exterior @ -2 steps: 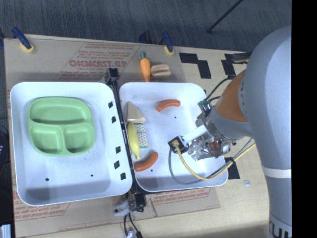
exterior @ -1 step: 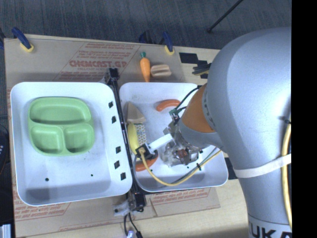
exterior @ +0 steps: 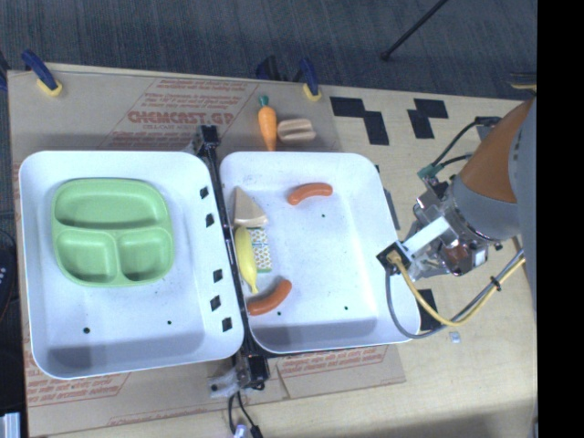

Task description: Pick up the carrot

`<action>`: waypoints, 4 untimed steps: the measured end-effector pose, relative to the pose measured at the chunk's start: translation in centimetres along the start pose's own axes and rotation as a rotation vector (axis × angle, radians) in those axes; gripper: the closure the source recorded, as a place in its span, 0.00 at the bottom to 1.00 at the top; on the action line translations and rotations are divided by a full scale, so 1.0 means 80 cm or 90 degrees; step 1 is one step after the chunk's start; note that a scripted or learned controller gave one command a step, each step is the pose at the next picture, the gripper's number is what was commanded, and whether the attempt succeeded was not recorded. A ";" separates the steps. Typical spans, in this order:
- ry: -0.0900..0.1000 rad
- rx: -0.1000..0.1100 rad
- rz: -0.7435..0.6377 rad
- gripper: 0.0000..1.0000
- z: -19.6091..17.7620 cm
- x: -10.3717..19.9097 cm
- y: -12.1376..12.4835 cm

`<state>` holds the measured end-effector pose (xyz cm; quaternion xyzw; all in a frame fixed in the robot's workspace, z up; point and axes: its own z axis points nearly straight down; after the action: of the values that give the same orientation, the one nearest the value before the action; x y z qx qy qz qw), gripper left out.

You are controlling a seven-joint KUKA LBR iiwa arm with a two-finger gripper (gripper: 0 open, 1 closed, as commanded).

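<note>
Grey metal and an orange band mark the arm at the right edge of the scene, and its gripper point(exterior: 436, 255) hangs just off the right rim of the right bin point(exterior: 365, 167), above the bench point(exterior: 474, 372). Cables and a yellow hose loop around it, and whether it is clenched or released cannot be told from this angle. Nothing shows between its tips.

In the right bin, nearest the gripper, an orange-red sausage point(exterior: 310, 192) lies towards the far side, well apart from the rest. Along the bin's left wall sit a tan wedge like a sandwich slice point(exterior: 246, 208), a yellow banana point(exterior: 245, 258) running near to far with a small patterned packet point(exterior: 261, 249) touching its right side, and a second sausage point(exterior: 270, 297) at the near end of that row.

The carrot point(exterior: 266, 126) is outside both bins, on the bench just beyond the far rim of the right bin, close to where the two bins meet. Its long axis runs near to far, green top pointing away, orange tip towards the bin. A small brown and white piece of toy food point(exterior: 296, 131) lies just right of it.

The left bin point(exterior: 55, 336) holds a green divided tray point(exterior: 112, 232).
</note>
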<state>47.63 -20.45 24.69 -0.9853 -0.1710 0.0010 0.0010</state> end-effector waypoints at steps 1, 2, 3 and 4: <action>0.000 0.001 0.000 0.00 0.000 0.000 -0.001; 0.000 0.002 -0.030 0.00 0.195 -0.002 0.007; 0.000 0.000 -0.367 0.00 0.037 -0.003 0.008; -0.001 0.003 -0.186 0.00 0.143 0.000 -0.003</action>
<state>47.52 -20.19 13.21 -0.9499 -0.3124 0.0023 0.0032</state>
